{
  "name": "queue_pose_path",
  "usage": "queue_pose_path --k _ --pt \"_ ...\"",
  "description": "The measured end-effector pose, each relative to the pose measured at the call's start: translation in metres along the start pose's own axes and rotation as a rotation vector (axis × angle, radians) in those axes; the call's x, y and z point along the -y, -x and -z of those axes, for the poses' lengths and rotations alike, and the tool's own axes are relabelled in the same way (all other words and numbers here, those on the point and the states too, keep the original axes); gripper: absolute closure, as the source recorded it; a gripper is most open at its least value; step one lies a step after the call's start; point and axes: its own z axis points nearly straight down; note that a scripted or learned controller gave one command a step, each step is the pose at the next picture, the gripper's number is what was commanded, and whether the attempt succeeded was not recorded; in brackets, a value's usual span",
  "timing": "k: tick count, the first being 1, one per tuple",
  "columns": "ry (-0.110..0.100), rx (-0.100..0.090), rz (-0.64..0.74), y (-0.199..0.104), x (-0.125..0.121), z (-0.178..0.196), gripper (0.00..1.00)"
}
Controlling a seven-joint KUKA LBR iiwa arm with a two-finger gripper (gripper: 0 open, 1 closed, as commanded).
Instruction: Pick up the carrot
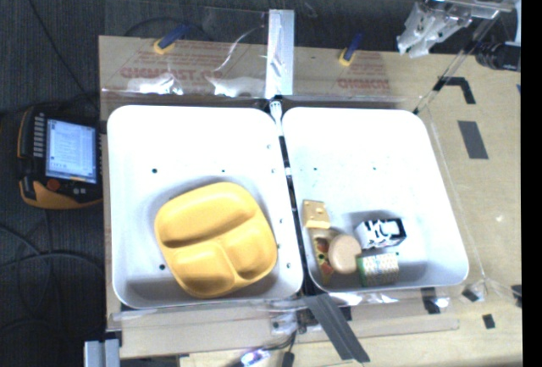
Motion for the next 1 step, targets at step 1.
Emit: queue_pose_path --k 1 --pt "0.003 0.001 0.219 0.0211 -0.0023 0.0222 1.0"
